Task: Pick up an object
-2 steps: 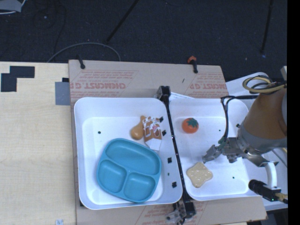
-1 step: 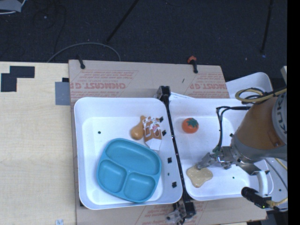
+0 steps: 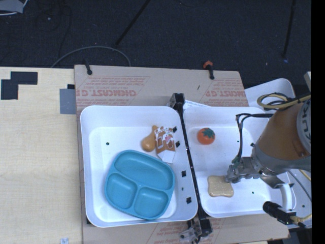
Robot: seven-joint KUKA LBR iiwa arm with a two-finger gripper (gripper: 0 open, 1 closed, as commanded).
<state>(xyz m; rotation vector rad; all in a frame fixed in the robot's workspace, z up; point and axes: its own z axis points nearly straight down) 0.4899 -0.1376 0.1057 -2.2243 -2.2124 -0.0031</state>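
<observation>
The arm is reaching into the right bin (image 3: 244, 207), with the gripper (image 3: 234, 176) hanging just above a pale flat biscuit-shaped piece (image 3: 220, 186); whether the jaws are open or closed cannot be told. A small orange fruit (image 3: 205, 135) is lying further back. The left bin (image 3: 94, 136) is holding a blue divided tray (image 3: 138, 183).

Hand (image 3: 234, 175) fingers too small to tell; arm (image 3: 284, 136) cut by right edge; small carton (image 3: 165, 140) print unreadable.
</observation>
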